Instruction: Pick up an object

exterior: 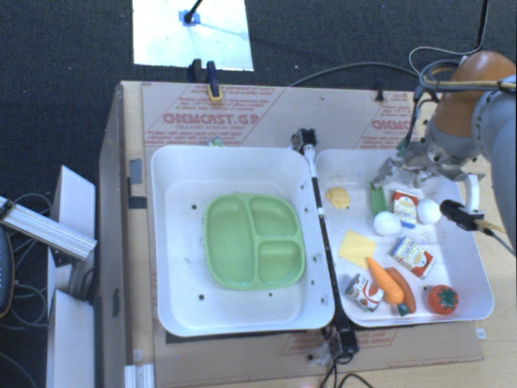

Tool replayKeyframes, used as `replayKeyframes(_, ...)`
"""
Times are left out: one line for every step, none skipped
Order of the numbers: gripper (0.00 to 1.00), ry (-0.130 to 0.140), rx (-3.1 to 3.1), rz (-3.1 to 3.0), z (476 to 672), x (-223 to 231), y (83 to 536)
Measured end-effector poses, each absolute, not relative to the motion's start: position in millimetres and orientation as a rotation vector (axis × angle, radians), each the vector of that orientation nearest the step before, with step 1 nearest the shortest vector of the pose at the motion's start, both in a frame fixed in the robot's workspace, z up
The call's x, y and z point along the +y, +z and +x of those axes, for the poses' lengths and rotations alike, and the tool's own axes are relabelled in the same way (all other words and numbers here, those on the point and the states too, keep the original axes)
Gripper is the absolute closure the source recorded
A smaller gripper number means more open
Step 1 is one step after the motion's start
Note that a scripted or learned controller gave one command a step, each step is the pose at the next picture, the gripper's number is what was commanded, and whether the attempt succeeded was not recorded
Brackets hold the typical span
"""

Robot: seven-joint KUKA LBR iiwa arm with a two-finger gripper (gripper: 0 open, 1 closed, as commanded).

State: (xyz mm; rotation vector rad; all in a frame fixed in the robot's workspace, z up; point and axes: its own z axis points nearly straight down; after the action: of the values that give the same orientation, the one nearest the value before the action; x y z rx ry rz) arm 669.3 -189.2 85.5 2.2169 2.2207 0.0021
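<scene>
Hovering over the right white bin (483, 297), the gripper (401, 166) had a finger state I could not tell; a green block (377, 197), small carton (405, 207) and white eggs (387, 223) crowded beneath.

Arm (494, 124): grey, rounded casing
Band (482, 69): orange, domed, above the wrist
Cables (432, 63): thin loops, blue and yellow among them, beside the band
Tool (404, 168): metallic grey, small angular parts

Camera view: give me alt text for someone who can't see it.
The arm's gripper hangs over the far side of the right bin, above toy food: two eggs, carrot, tomato, cheese slice, small cartons. The left bin holds a green divided tray.
</scene>
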Motion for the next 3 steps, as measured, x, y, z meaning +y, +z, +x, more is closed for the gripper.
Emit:
replayKeyframes(0.0, 0.002, 2.22, 2.217, 669.4, -197.0, 85.7)
replayKeyframes(0.0, 0.002, 2.223, 2.215, 669.4, -187.9, 85.4)
replayKeyframes(0.0, 0.002, 2.221, 2.217, 669.3, -194.6, 85.6)
